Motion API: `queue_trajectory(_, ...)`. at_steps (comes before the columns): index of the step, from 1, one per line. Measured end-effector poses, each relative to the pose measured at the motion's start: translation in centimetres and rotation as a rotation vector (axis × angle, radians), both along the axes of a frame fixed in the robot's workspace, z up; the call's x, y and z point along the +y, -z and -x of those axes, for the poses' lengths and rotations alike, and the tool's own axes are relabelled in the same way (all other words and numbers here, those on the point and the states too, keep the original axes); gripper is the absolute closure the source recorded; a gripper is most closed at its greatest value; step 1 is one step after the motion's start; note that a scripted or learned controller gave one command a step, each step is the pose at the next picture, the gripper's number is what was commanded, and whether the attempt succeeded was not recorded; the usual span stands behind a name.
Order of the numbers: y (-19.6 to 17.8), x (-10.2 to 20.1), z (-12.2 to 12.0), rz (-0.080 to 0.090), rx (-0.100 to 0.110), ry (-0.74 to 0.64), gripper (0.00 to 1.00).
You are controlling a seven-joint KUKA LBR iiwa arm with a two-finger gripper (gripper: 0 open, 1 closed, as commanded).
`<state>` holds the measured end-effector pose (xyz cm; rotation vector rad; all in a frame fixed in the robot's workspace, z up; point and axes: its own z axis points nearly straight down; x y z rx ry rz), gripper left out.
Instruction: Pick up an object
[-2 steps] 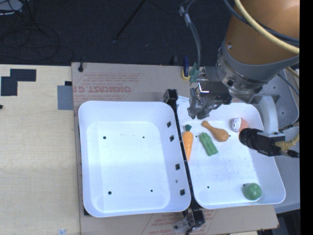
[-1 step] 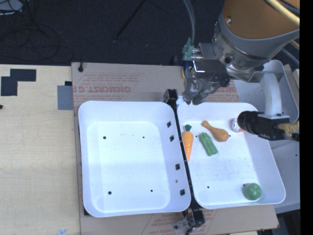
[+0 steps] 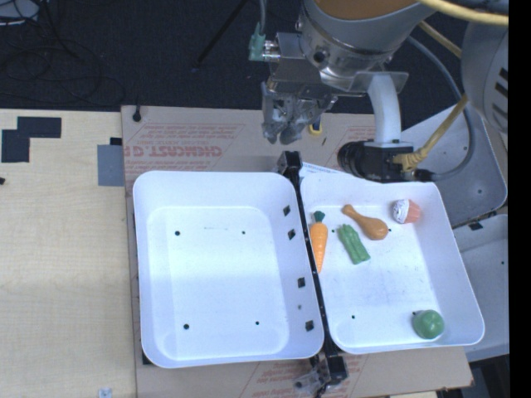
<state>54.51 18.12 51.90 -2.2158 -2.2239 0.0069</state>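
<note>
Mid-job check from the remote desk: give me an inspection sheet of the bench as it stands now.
Surface: two white bins side by side, left bin, right bin, on a cardboard sheet.
Job's things: all in the right bin: carrot, green vegetable, drumstick, small red and white item, green ball.
Clutter: nothing seen.
Grippers: gripper raised behind the bins, holding nothing.
Cables: yellow hose along the arm.
Surroundings: dark floor with wires behind.
</note>
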Motion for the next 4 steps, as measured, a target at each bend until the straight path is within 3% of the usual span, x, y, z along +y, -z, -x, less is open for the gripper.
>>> queue_trajectory(1,0.5,2.9,7.2,-0.001,0.002,-0.003,1.0)
queue_trajectory(2,-1.8,6.2,0.8,0.0,-0.004,-0.002,1.0)
queue_trajectory(3,3.5,6.2,5.2,0.003,0.006,0.001,1.0)
queue_trajectory(4,3.2,6.2,5.0,0.001,0.0,0.002,0.0)
